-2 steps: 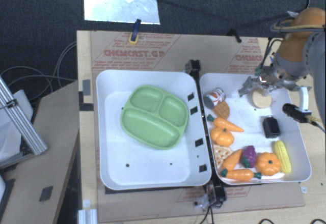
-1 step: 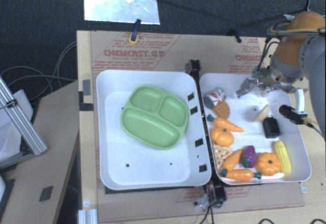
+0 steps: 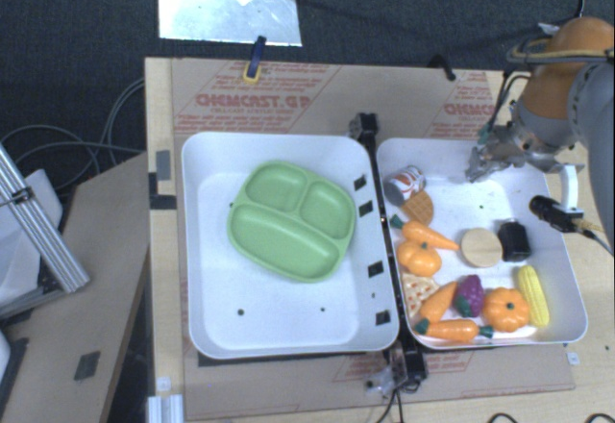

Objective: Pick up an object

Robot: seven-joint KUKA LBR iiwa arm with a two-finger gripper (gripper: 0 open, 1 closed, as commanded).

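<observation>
A: White right bin (image 3: 452,154) holds all the toy food, packed toward its near edge: corn cob (image 3: 531,294) at the near right corner, small pumpkin (image 3: 506,308) next to it, purple piece (image 3: 469,294), carrots (image 3: 444,301), a waffle-ish cracker (image 3: 418,207) and a red-white can (image 3: 405,184) by the left wall.

B: And the gripper (image 3: 480,164)?

A: Up at the bin's far edge, over bare floor, well apart from everything. Tips are small and dark from here; can't tell if they're spread or closed. Nothing visibly between them.

B: So pick not started imo. Best target?

A: Tan round disc (image 3: 479,247) or the black block (image 3: 514,239) beside it, mid-bin, right side. Closest to the gripper, w/ some free floor on the far side. The near-edge pile is too crowded; fingers would likely shove neighbours.

B: Left bin (image 3: 221,161)?

A: Just a green divided plate (image 3: 291,219), centre. Ignore it.

B: Approach tips?

A: Come straight down, jaws wide, straddle the disc across its width, avoid nudging the block.
</observation>
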